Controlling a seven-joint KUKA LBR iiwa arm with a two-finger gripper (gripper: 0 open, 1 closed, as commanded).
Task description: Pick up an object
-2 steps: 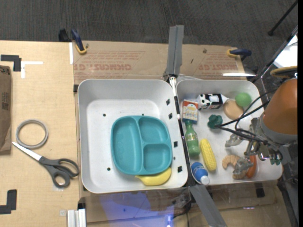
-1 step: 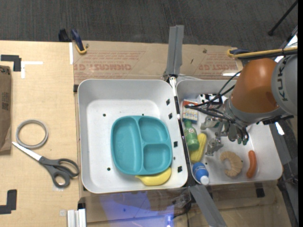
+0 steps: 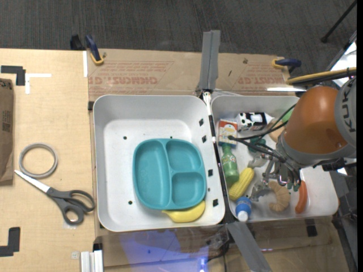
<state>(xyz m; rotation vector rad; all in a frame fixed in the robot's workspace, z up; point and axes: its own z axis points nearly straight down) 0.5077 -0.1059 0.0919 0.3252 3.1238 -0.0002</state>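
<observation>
My gripper (image 3: 265,181) hangs low in the right bin (image 3: 317,208), below the orange wrist band (image 3: 315,120). Just left of it lies a yellow corn cob (image 3: 241,182) beside a green bottle (image 3: 229,164). A tan lumpy piece (image 3: 279,198) sits right under the gripper's right side, and a red-orange sausage (image 3: 301,197) lies further right. A small blue-capped white bottle (image 3: 243,209) rests at the front of the bin. At the back are a black-and-white cow toy (image 3: 253,118) and a red-and-white packet (image 3: 227,130). The arm hides part of the bin's right half.
The left bin (image 3: 113,152) holds a teal divided plate (image 3: 169,173) with a yellow banana (image 3: 186,213) sticking out under its front edge. On the bench at left lie scissors (image 3: 59,197) and a tape roll (image 3: 38,160). Cables (image 3: 255,143) trail across the right bin.
</observation>
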